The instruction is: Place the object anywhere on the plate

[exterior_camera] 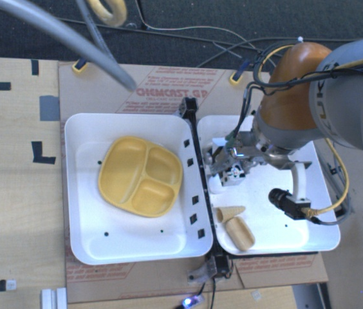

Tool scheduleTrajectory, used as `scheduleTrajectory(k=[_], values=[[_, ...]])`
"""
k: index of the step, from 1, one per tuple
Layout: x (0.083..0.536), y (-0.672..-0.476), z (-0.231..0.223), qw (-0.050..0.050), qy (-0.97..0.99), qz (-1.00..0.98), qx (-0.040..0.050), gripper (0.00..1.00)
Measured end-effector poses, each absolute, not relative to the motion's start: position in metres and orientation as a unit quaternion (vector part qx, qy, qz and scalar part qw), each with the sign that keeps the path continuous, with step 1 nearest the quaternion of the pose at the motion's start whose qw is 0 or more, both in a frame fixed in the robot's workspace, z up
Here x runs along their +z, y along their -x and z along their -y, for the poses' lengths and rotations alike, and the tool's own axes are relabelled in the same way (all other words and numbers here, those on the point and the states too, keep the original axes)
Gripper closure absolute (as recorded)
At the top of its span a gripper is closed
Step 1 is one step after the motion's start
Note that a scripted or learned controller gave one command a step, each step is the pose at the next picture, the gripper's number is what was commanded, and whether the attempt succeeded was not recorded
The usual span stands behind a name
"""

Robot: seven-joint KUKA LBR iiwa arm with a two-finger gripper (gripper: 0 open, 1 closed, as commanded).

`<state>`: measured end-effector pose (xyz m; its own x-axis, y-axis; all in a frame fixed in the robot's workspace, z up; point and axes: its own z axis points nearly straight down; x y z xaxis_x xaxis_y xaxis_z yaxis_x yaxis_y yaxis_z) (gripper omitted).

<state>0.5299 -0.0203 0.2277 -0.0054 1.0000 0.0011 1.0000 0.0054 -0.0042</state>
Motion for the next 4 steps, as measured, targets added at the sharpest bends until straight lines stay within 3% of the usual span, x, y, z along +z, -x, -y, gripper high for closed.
scheduleTrajectory(k=[3, 4], values=[[0.222, -0.501, -0.136, 0.001, 0.705, 0.709, 0.0014, 1.00], [0.222, -0.502, -0.134, 0.001, 0.706, 0.708, 0.0016, 0.00]])
